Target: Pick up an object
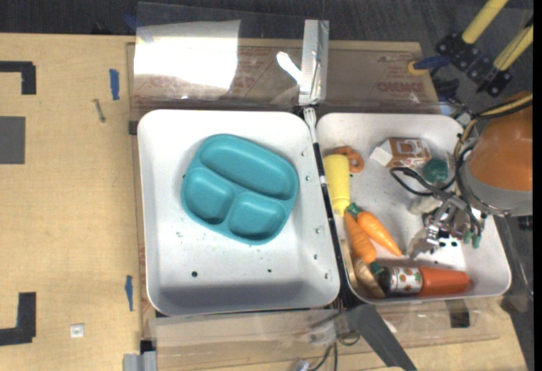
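In the right bin (500, 272), several toys lie loose: an orange carrot (375, 232) with its green top toward the far left, its long axis slanting to the near right, and a yellow piece (338, 180) lying near-to-far beside the left wall. The gripper (446, 229) hangs just right of the carrot; whether its jaws are wide or narrow I cannot tell. A teal divided plate (240, 187) sits in the left bin (161, 259).

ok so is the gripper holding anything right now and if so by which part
Cannot be told. The gripper hangs low over the right bin, near the carrots, but nothing is clearly seen in its grasp.
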